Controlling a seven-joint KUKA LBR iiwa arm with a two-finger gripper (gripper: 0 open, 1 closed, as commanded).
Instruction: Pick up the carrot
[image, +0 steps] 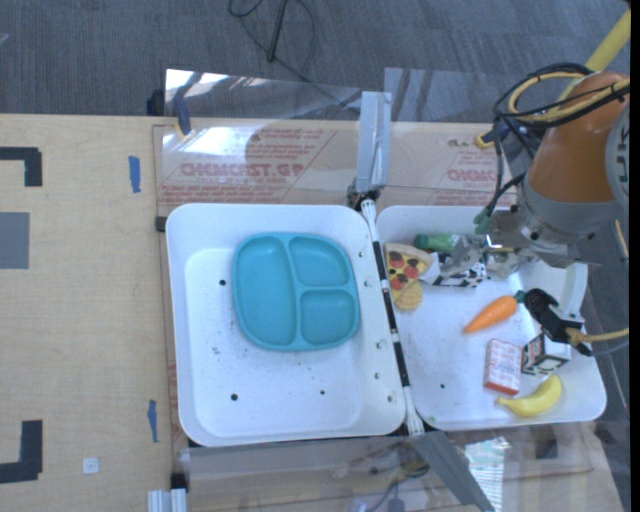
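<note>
Overhead view: carrot lies on floor of right bin, tip toward lower left, w/ red carton and banana below it and pizza slice to its left. Gripper sits near bin's back, just beside carrot but apart from it; finger state can't be told. Left bin holds a teal divided plate.

The arm comes in from the right, its orange band bulging above the grey wrist, with yellow and black cables looped over the top. It bends down and leftward, so the gripper hangs low at the far side of the right-hand bin, too cluttered there to read.
</note>
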